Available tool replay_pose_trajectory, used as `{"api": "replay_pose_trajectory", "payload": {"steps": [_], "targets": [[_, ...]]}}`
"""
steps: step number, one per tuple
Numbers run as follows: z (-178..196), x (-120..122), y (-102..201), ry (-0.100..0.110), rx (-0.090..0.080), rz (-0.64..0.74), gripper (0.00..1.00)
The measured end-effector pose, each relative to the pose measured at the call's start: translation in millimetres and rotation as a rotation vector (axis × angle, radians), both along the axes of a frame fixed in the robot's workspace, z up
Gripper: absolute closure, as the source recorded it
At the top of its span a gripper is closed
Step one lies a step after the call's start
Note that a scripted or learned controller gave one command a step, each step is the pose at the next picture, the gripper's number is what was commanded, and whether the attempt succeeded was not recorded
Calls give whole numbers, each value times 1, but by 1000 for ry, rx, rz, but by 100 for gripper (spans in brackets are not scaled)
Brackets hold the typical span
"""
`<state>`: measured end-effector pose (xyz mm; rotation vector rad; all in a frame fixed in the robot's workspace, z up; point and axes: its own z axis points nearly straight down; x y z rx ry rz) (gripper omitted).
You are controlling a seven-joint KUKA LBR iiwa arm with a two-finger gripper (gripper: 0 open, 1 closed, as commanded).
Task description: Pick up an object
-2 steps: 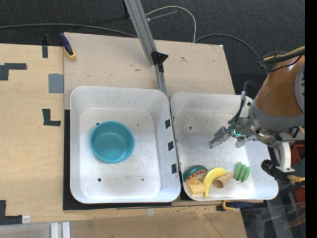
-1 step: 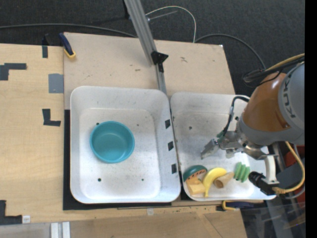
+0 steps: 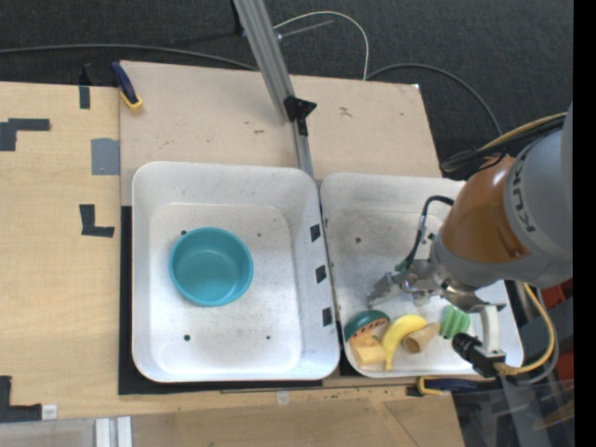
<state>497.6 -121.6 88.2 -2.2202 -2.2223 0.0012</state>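
A teal bowl (image 3: pixel 211 266) sits in the left bin (image 3: pixel 149 343) on the table (image 3: pixel 56 250). In the right bin (image 3: pixel 372 203), small toys cluster at the near edge: a yellow banana (image 3: pixel 402 331) lying slantwise, a green piece (image 3: pixel 453 322) just right of it. The gripper (image 3: pixel 396 282) hangs just above and left of the banana, the arm reaching in from the right, wrist bent downward. I cannot tell how wide the jaws stand; nothing is visibly held.
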Motion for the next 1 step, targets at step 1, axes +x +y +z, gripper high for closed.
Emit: {"api": "replay_pose_trajectory", "payload": {"steps": [1], "targets": [[11, 0, 1, 2, 2, 1, 100]]}}
